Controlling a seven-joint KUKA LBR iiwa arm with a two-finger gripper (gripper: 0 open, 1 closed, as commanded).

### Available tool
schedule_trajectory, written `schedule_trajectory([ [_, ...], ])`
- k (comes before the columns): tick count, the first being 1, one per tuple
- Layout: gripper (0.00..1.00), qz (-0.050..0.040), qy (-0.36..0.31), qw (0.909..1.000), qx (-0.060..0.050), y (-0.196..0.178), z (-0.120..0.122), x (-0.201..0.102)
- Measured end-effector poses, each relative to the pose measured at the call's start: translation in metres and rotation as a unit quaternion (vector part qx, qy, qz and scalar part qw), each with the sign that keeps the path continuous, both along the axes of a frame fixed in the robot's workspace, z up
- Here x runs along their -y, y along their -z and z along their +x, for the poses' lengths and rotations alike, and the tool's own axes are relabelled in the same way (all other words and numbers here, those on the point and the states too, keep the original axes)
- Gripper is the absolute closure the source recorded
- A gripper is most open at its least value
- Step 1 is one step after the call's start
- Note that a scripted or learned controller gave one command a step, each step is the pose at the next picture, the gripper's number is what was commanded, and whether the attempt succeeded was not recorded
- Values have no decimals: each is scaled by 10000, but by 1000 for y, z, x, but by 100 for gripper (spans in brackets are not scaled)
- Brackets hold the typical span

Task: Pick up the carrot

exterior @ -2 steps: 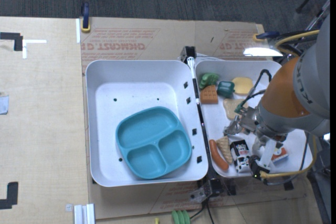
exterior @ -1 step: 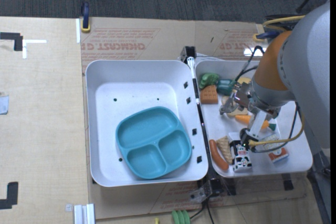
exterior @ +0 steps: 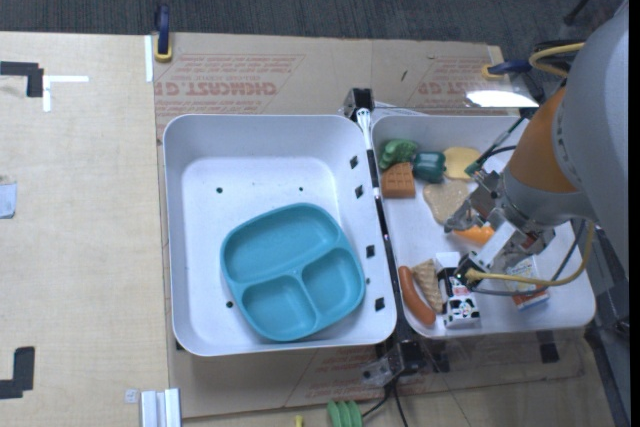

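Note:
The carrot [exterior: 477,235] is a small orange piece in the right bin [exterior: 400,245], near its middle. My gripper [exterior: 470,215] reaches in from the right and sits directly over the carrot, its grey tip touching or just above the carrot's upper edge. The arm's body hides how the gripper meets the carrot, so a grasp cannot be confirmed. Part of the carrot is covered by the gripper.
The right bin also holds a green vegetable [exterior: 398,151], an orange waffle-like block [exterior: 398,181], a teal piece [exterior: 430,165], a yellow slice [exterior: 461,159], a tan flat piece [exterior: 441,201], a red sausage [exterior: 415,296] and a sandwich wedge [exterior: 430,279]. A blue divided plate [exterior: 292,271] lies in the left bin [exterior: 200,165].

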State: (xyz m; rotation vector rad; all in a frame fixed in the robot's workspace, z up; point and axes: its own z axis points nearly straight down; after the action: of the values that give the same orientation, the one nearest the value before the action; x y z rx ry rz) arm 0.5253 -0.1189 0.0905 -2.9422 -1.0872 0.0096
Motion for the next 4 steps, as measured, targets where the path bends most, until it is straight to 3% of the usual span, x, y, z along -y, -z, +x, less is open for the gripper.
schedule_trajectory([
  [1,100,8,-40,10000,-16,-8,1,-1],
  [2,100,5,-1446,9895,27,-1,-47,5],
  [3,0,-6,-1445,9895,33,-1,-47,5],
  [4,0,-1,-1863,9825,18,0,32,-22],
])
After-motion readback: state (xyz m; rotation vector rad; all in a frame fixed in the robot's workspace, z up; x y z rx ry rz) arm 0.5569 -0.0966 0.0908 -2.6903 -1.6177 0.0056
